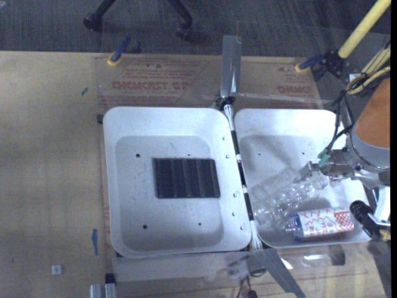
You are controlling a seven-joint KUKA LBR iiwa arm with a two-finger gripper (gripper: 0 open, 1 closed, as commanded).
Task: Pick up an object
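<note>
A clear, crumpled plastic bottle [285, 197] lies slantwise in the right bin [273, 129]. Just below it, near the bin's front wall, lies a bottle with a red-and-white label and a blue cap [319, 223]. My gripper [319, 166] hangs low over the right bin, at the upper right end of the clear bottle; the view does not show whether it touches the bottle. The arm's orange band [378, 120] is at the right edge. In the left bin [124, 129], a dark ridged rectangular slab [186, 177] lies flat in the middle.
A ridge [239, 166] divides the two bins. A metal post [230, 67] stands behind that ridge. Cables and a yellow rod [366, 20] crowd the far right. A black part [363, 213] sticks out by the right bin's right wall.
</note>
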